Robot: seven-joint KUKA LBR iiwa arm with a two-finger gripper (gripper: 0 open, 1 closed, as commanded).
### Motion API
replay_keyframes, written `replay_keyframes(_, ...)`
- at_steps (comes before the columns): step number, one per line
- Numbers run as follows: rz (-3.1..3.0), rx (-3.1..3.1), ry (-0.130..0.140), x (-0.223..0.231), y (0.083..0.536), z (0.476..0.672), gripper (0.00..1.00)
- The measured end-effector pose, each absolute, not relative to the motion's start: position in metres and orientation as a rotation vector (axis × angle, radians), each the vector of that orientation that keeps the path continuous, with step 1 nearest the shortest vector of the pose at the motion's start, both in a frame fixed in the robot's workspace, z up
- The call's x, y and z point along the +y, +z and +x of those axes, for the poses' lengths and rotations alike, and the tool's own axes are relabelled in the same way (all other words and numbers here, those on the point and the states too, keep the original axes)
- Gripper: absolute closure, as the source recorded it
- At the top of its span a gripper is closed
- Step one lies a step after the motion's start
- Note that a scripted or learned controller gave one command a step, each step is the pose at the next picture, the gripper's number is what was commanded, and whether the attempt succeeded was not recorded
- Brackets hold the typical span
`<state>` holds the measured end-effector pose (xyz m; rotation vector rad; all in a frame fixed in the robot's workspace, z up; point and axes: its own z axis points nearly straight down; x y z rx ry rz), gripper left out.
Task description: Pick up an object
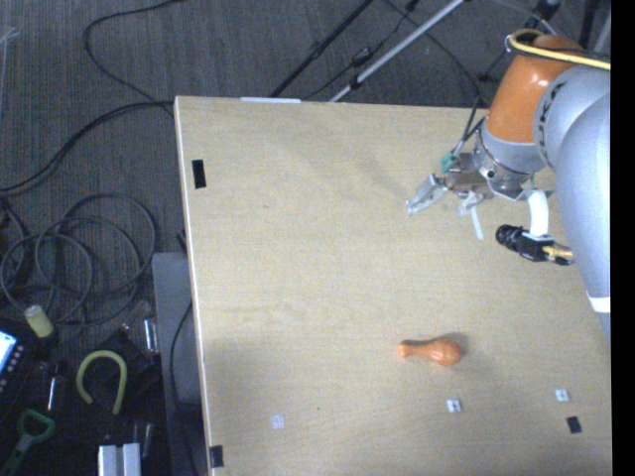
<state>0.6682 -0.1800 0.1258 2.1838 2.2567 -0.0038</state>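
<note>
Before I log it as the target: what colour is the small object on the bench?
Orange, seen in the camera view.

no text, label, brand or number is reading clearly anywhere; small black and white marks are sitting on the tan bench surface (327, 266), but they are too small to make out

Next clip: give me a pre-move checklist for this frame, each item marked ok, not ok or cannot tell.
1. Target in sight: ok, the orange pear-shaped object lies on the tan board.
2. Target unobstructed: ok, bare board surrounds it.
3. Claw free of load: ok, nothing between its fingers.
4. Claw above target: not ok, it sits well toward the far side from the object.
5. Claw height over board: cannot tell.
</note>
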Motion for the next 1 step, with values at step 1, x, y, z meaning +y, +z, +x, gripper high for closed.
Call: replay_keyframes(1,1.916,2.487,-0.005,-0.2239,0.1152,0.6684,0.00)
